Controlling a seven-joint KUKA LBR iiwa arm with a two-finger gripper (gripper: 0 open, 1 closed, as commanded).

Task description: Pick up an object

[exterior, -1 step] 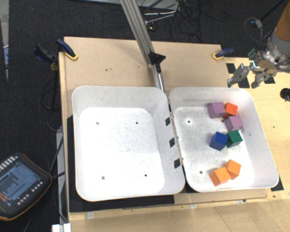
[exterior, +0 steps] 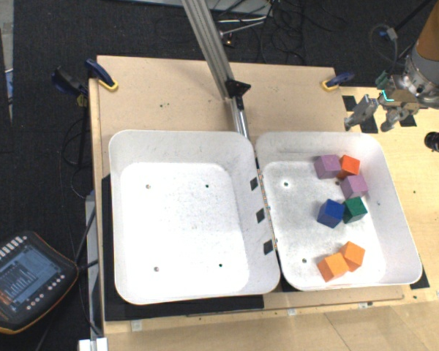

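Fingers [exterior: 375, 118] hang spread apart, empty; below them we see small coloured wooden blocks [exterior: 342, 210] in the right-hand white bin [exterior: 293, 269].

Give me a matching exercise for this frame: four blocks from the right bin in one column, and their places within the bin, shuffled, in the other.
Blocks:
1. blue block
2. green block
3. small orange block
4. orange pair

Places:
A. far end, touching a purple block
B. near edge of the right bin
C. middle, on the side toward the left bin
D. middle, just below another purple block

Pairs: 1-C, 2-D, 3-A, 4-B
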